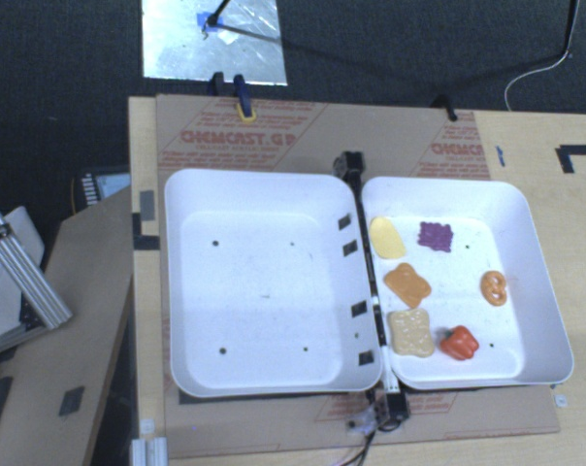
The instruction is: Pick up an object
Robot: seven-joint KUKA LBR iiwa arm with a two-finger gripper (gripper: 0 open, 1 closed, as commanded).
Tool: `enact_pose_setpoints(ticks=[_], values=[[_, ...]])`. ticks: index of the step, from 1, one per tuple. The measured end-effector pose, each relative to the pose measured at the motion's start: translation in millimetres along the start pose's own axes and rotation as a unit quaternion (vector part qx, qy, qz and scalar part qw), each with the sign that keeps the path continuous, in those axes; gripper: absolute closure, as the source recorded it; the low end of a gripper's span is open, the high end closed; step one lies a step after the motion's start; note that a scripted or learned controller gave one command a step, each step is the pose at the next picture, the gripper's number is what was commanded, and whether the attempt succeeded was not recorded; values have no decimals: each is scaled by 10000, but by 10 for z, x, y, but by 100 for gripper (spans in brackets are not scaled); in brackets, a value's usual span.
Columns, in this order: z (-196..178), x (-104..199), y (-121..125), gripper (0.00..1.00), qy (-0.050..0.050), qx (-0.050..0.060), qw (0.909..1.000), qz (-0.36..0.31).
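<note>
Nearest the lower edge of the frame, a tangle of wires (pixel 375 417) stuck out from under the seam where the two bins met. Just above it, in the right bin (pixel 536 289), a red pepper (pixel 459 343) lay at the lower middle, close beside a pale cracker (pixel 410 333) that sat against the bin's left wall. A little farther up was an orange piece (pixel 407 284), and off to the right of it, near the right wall, an orange pretzel (pixel 494 287). Farther still, toward the bin's upper left, lay a yellow piece (pixel 387 238), with a purple cluster (pixel 436 235) just to its right. None of the six touched another, though the cracker and the orange piece came close.

The left bin (pixel 259 280) took the middle of the frame, its floor showing a few small dark dots.

Both bins rested on a brown board (pixel 274 134) printed with red lettering. Beyond it, at the upper left, a shiny square sheet (pixel 213 25) lay on the dark floor, and a white cable (pixel 550 61) curled at the upper right.

I could not tell how the gripper stood, nor whether it had hold of anything.
</note>
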State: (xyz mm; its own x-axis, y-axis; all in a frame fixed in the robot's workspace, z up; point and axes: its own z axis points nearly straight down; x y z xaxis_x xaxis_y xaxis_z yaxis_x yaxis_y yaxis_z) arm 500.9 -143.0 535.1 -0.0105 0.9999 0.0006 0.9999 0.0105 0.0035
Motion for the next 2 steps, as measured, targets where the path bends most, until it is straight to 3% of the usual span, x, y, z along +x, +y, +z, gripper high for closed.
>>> enact_pose_setpoints(ticks=[1, 2], values=[[1003, 704, -46, 100, 10, 51, 10000, -4], [660, 1698, 316, 100, 8, -21, 10000, -17]])
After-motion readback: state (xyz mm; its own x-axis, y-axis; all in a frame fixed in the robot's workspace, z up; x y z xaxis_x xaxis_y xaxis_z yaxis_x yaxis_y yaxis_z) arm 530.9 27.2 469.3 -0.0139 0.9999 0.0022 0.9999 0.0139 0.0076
